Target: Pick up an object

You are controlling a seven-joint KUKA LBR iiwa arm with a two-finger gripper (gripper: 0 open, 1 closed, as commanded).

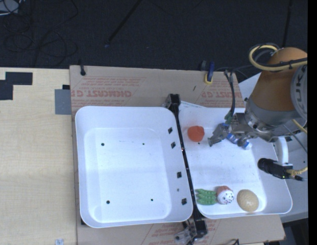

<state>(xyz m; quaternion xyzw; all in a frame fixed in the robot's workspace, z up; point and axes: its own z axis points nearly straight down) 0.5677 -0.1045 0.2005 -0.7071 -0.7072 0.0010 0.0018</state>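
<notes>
Hovering over the right bin (281,200), the tool (217,138) is seen with fingers spread, nothing between them. An orange ball (195,133) is placed just beside it, apart, on the bin floor.

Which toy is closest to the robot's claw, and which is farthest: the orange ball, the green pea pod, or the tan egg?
From the gripper, in the camera view:
1. Orange ball, just to its left, at the back of the right bin.
2. Tan egg and green pea pod, both along the front edge; too close to call.
</notes>
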